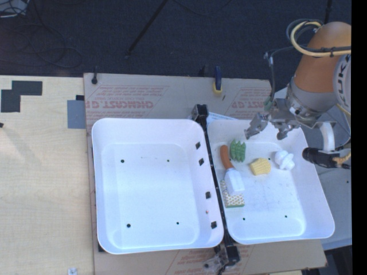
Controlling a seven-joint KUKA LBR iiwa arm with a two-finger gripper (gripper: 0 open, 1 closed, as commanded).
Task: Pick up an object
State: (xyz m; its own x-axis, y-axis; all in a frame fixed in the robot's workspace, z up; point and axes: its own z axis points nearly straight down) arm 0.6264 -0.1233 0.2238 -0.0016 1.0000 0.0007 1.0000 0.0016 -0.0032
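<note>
The pincer point(268, 126) hangs spread and empty at the upper right, above the right bin point(312, 222). Nearest below sits the yellow block point(260, 166); descend squarely, straddling it before closing.

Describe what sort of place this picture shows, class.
Probably a robotics lab bench for picking trials: a grey and orange robot arm reaches over two shallow white plastic bins, and loose black cables trail on the dark floor.
</note>
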